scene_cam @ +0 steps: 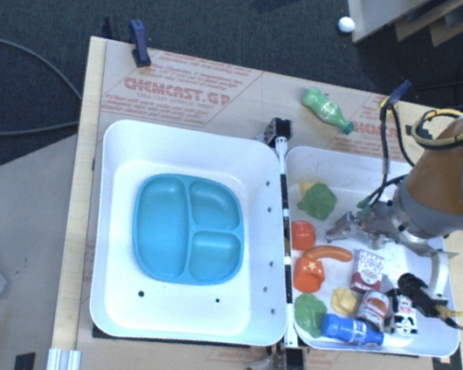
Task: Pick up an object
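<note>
Orange sausage (327,254) lies near the gripper (350,228), long axis left-right, slightly tilted; whether the gripper is spread I cannot tell.

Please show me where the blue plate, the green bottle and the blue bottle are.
blue plate (190,230): camera view, its centre divider.
green bottle (325,108): camera view, its body.
blue bottle (350,330): camera view, its middle.

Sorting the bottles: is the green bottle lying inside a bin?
No, the green bottle lies on the bench behind the right bin.
</note>
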### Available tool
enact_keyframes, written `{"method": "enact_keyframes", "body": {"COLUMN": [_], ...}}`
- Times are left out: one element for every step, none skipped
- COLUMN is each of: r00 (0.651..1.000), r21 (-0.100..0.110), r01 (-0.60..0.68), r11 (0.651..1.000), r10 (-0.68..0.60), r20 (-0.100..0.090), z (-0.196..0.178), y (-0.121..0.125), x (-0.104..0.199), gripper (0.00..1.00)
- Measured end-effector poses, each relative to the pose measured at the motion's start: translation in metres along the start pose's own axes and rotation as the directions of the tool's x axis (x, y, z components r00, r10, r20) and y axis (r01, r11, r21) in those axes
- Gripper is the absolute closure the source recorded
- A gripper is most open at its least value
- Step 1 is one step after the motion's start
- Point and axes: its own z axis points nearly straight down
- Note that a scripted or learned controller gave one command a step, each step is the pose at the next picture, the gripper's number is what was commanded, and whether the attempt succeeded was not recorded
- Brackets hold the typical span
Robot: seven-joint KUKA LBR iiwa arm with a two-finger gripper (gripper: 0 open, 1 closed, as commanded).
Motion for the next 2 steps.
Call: {"method": "enact_keyframes", "body": {"r00": [1.0,1.0], "r21": [-0.001,0.002], "r01": [0.001,0.002], "r11": [1.0,1.0], "r10": [-0.001,-0.002], "r20": [0.0,-0.002], "z": [-0.003,-0.009], "y": [0.077,0.001], "x": [-0.061,0.014], "gripper": [0.0,0.0]}}
